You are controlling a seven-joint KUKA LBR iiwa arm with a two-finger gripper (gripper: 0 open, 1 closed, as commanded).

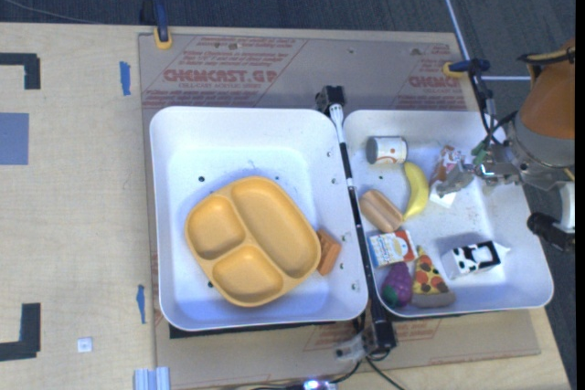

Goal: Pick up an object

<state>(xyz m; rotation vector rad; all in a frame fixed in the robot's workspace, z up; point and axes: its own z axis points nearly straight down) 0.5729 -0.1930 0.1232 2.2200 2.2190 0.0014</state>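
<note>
Small red-and-white packet (447, 163), that's the likely target, and it sits in the right-hand white bin (512, 301), just to the right of the yellow toy banana (416, 189) and level with its upper end. The two-finger gripper (466, 171) hangs right at the packet's right side, touching it or as good as. Whether it is spread or closed on anything, I cannot tell; metal and packet blur together. So the packet lies toward the banana from the gripper, barely a nudge away. Its long axis seems to run front to back, though it is too small to be sure. It looks crumpled, light and thin, so it may slide rather than lift.

Now from the front of the bin. Below and right of the banana lies a black-and-white cow-patterned block (475, 258). Straight below the banana, a toy pizza slice (430, 274) lies beside a purple bunch of grapes (398, 283). A small white carton (391, 247) comes next, below and left of the banana. A tan toy hot dog (381, 210) lies just left of it. Further back, above and left of the banana, a white cup with a red mark (388, 150) lies on its side.

Well left of the banana, the other white bin (174, 196) holds a yellow divided plate (251, 237).
</note>
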